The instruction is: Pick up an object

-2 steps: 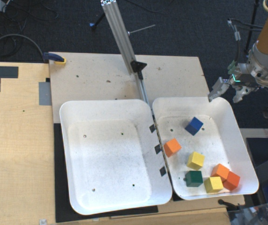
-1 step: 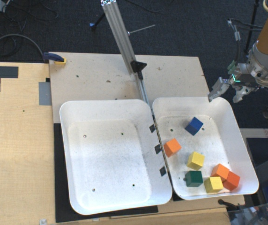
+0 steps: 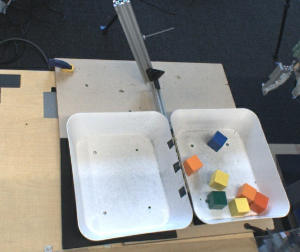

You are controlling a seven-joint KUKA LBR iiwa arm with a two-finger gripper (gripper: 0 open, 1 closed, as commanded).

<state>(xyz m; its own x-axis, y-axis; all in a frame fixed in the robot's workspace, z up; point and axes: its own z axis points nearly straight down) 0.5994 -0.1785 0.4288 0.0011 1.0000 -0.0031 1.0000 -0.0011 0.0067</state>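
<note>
Over at the right edge, well apart from both bins and beyond the table (image 3: 108, 83), the arm's pale grey end (image 3: 280, 80) is hanging above dark floor; jaws too small and blurred to read, so cannot tell how wide they are standing or whether anything is in them.

Right bin (image 3: 268, 151) is holding seven cubes:
- blue cube (image 3: 217, 140) is sitting tilted toward the far side, alone
- orange cube (image 3: 193, 165) is lying near the bin's left wall
- upper yellow cube (image 3: 219, 179) is resting mid-bin
- green cube (image 3: 217, 199) is sitting just below it
- lower yellow cube (image 3: 239, 207), second orange cube (image 3: 247, 191) and red cube (image 3: 259, 202) are crowding together in the near right corner, appearing to touch

Left bin (image 3: 82, 140) is lying alongside, rims meeting. Aluminium strut (image 3: 137, 41) is slanting down toward the seam between the bins. Blue-and-yellow clamp (image 3: 61, 65) is sitting at the table's far left corner.
</note>
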